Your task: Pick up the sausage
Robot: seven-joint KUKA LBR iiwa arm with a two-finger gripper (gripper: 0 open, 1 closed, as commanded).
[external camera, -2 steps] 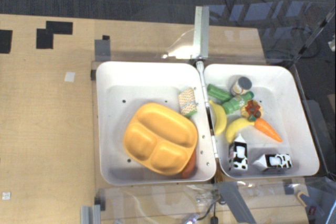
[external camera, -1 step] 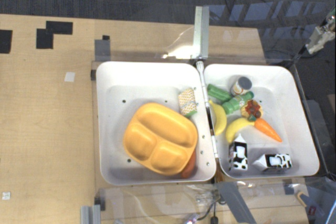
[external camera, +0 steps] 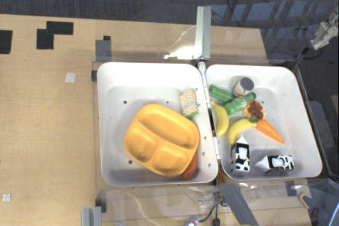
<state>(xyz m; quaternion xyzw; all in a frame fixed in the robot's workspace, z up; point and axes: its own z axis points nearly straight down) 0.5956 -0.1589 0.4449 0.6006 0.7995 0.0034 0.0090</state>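
Mostly hidden under the yellow divided plate (external camera: 159, 137) by the left bin's (external camera: 104, 114) front edge, the sausage (external camera: 190, 166) lies well apart from the claw (external camera: 327, 33) beyond the right bin's far corner; I cannot tell the claw's state.

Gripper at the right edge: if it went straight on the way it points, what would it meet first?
Probably the far right corner rim of the right bin. The gripper seems angled down and left from outside the bin. Its height is unclear, so it might clear the rim and land on bare floor.
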